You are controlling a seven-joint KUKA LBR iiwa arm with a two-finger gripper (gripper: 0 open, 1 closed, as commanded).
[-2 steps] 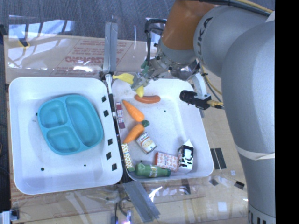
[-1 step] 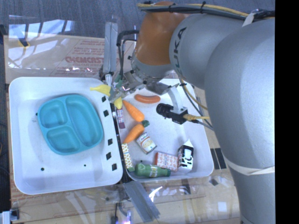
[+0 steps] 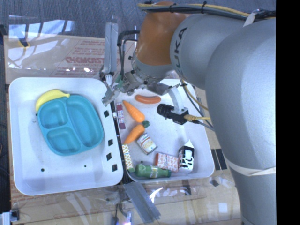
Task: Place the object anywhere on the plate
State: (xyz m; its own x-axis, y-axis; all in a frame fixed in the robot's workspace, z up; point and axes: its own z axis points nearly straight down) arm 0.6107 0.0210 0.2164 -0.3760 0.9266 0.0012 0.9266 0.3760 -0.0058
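Two white bins sit side by side on the counter. Toward the left bin's (image 3: 18, 139) far edge lies the blue plate (image 3: 70, 124), a yellow banana (image 3: 50, 96) tucked beneath it. The pincer (image 3: 117, 86) hangs over the right bin's (image 3: 205, 163) far-left corner; its state I cannot tell. Two carrots (image 3: 133, 110), a sausage (image 3: 147, 99) and cartons crowd together, so a descent may pinch nothing, or nudge neighbours aside.
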